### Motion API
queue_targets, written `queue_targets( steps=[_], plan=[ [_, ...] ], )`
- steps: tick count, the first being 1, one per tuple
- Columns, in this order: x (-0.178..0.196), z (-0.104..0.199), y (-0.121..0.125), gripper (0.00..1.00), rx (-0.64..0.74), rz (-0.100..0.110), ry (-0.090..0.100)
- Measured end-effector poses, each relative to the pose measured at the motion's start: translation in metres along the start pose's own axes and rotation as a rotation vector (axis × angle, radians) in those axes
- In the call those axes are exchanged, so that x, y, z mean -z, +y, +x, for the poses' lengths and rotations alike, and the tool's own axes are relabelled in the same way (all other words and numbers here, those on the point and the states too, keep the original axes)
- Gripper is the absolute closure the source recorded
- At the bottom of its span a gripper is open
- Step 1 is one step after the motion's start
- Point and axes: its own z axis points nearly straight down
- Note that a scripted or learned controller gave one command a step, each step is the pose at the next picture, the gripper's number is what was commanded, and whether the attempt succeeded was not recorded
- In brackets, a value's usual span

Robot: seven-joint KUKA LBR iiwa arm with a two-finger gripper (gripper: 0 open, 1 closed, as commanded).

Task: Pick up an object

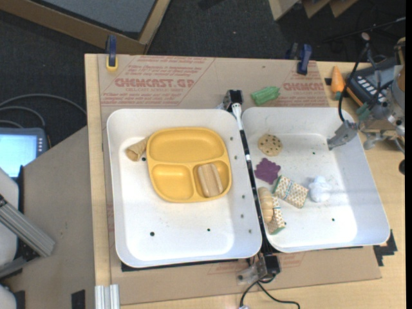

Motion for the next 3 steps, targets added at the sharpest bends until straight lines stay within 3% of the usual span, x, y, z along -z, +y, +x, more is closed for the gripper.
queue_targets(
  steps=[1,2,3],
  plan=[
    [-0.092,0.033,-0.051,0.00,-0.001,0.013,0.006],
    [-0.139,0.049,-0.069,0.00,-0.003,-0.009,-0.001],
    [-0.125,0.048,-0.067,1.00,-0.002,-0.016,-0.003]
  ],
)
